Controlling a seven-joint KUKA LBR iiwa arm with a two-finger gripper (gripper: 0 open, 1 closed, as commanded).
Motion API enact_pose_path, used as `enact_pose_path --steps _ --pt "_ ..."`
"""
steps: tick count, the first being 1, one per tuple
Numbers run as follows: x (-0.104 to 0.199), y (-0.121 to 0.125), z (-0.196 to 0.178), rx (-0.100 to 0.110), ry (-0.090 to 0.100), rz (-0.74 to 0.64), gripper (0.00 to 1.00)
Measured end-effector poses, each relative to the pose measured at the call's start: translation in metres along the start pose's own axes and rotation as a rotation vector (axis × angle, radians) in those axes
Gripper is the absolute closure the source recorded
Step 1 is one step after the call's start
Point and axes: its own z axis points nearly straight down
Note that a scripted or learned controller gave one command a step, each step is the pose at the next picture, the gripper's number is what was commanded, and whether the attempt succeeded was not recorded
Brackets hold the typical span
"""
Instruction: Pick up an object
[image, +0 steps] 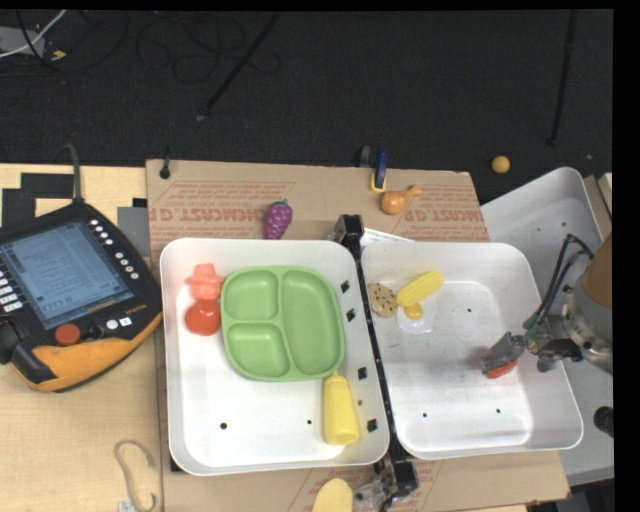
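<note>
My gripper (503, 354) hangs low over the right side of the right bin (470, 430), coming in from the arm at the right edge. A small red object (498, 369) sits right at the gripper's tip, partly covered by it; whether it is gripped cannot be made out. Farther left in this bin lie a yellow corn-like piece (419, 288), a round cookie (380, 297) and a small pale piece (413, 313). The left bin (200, 420) contains a green divided plate (280, 322), a pink and red toy (203, 300) and a yellow bottle-shaped item (340, 407).
On the cardboard behind the bins are a purple grape bunch (278, 218) and an orange pear-shaped toy (397, 199). A teach pendant (70, 290) rests to the left of the bins. A yellow object (333, 494) lies at the front edge.
</note>
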Motion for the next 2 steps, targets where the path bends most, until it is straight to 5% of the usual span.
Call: enact_pose_path --steps 2 --pt "-0.005 -0.003 0.104 0.000 0.001 -0.001 0.00"
